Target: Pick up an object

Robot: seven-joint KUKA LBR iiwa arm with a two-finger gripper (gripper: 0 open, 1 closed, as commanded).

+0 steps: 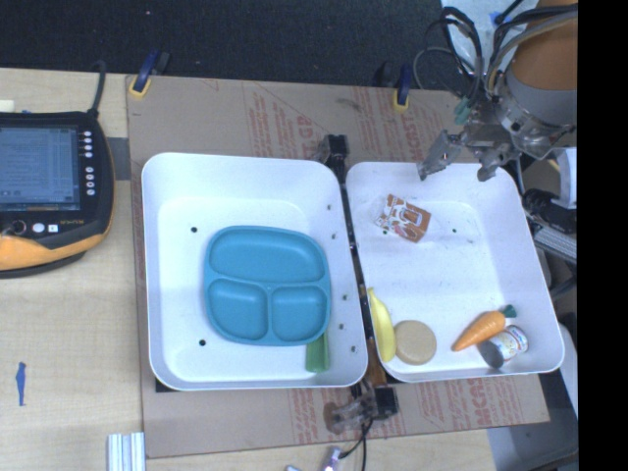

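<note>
My gripper (457,168) hangs over the far edge of the right bin (530,253), open, its two fingers spread with nothing between them. Below and to its left a small orange-and-white packet (404,218) lies flat on the bin floor. Along the near edge of that bin lie a yellow banana (381,328), a round tan disc (415,342), an orange carrot (482,329) and a small silver can (506,344). The left bin (167,263) holds a blue divided plate (267,284) and a green piece (316,353) at its near right corner.
A teach pendant (49,189) with an orange rim lies on the bench to the left of the bins. Cables loop above the wrist at the top right. A black clip (337,148) sits where the two bins meet at the far side.
</note>
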